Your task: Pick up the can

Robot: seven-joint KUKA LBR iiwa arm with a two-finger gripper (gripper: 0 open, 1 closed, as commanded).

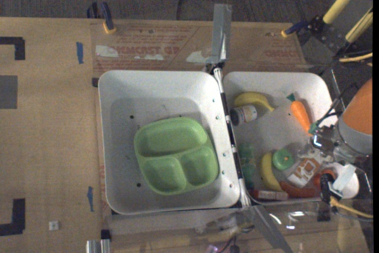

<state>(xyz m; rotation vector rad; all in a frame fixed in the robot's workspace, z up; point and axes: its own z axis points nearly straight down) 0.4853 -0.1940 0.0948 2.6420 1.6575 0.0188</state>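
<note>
— Contents, camera view, right bin?
— Can, on its side near the left wall, just below a banana. Carrot toward the right wall. Green-capped bottle nearer the front.
— Left bin?
— One green divided plate.
— End effector?
— Over the right bin's right front corner, well apart from the can. Open or closed: cannot tell.
</note>
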